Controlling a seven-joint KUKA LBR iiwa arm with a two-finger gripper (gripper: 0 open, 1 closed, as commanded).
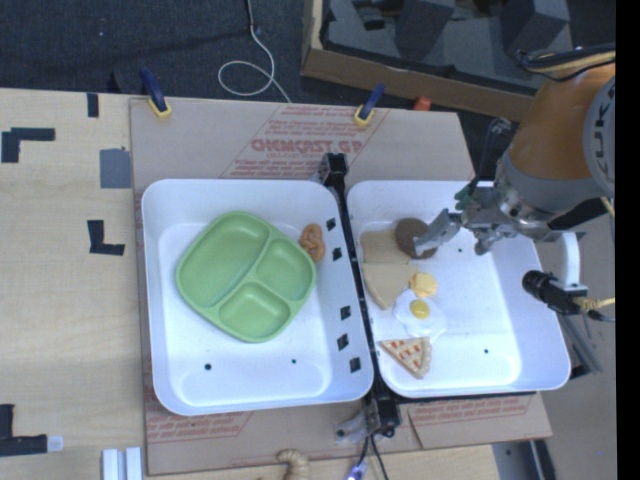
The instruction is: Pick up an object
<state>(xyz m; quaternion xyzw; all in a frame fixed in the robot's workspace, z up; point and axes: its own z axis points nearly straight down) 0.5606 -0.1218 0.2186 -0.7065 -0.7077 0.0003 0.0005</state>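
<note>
The right bin (500, 358) holds several toy foods: a brown round patty (407, 232), a tan bread slice (377, 273), a small yellow piece (424, 285), a fried egg (420, 312) and a waffle wedge (408, 354). My gripper (461, 239) hangs over the upper middle of this bin, just right of the patty. It is open, with nothing between its fingers. One finger (434, 237) points down-left and ends beside the patty's right edge.
The left bin (160, 368) holds a green divided plate (247, 276) and a small brown nugget (312, 239) by its right wall. A black divider (345, 268) runs between the bins. The arm's grey body fills the upper right.
</note>
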